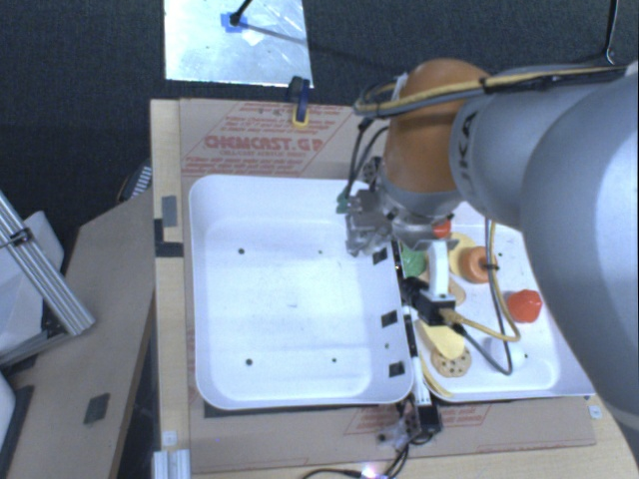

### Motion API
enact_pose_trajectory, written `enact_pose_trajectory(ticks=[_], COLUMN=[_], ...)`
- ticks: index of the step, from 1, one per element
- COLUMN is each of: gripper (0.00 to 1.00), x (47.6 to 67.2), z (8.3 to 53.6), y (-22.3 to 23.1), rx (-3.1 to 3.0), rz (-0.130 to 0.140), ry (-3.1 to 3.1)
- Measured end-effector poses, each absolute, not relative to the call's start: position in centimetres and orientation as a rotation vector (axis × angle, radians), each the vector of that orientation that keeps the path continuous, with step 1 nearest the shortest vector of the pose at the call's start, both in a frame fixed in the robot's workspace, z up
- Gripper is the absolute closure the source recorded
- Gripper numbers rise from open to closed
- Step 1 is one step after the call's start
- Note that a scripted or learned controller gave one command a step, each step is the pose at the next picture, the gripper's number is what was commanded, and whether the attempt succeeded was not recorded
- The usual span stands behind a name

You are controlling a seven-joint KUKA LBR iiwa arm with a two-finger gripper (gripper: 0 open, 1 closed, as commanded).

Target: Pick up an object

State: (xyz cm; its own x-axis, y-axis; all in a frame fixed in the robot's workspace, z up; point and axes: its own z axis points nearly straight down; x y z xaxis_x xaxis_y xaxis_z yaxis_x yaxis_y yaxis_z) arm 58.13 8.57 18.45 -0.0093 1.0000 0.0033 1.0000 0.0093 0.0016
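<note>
The grey arm with its orange band (429, 118) reaches in from the right and hangs over the wall between the two bins. Its gripper (384, 242) sits low at the left edge of the right bin (544, 372). Just below it lie a green piece (411, 264) and a white piece (439, 265). A peach round object (469, 263) and a red-orange object (524, 305) lie to the right. A yellow piece (446, 341) and a brown cookie (452, 363) lie near the front. The arm hides much of the right bin.
The left bin (215, 267) is white and shallow, with a few dark dots on its floor. Both bins rest on a cardboard sheet (250, 133). A cable (494, 342) loops over the right bin. A metal plate (235, 23) lies at the back.
</note>
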Motion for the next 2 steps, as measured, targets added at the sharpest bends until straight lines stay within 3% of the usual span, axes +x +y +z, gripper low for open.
enact_pose_trajectory(ticks=[1,2], gripper=[1.00,1.00], x=[56.8,51.4], z=[19.1,12.8], y=[20.7,20.6], rx=[-2.201,-2.216], rz=[-0.009,0.013], ry=[-2.236,-2.219])
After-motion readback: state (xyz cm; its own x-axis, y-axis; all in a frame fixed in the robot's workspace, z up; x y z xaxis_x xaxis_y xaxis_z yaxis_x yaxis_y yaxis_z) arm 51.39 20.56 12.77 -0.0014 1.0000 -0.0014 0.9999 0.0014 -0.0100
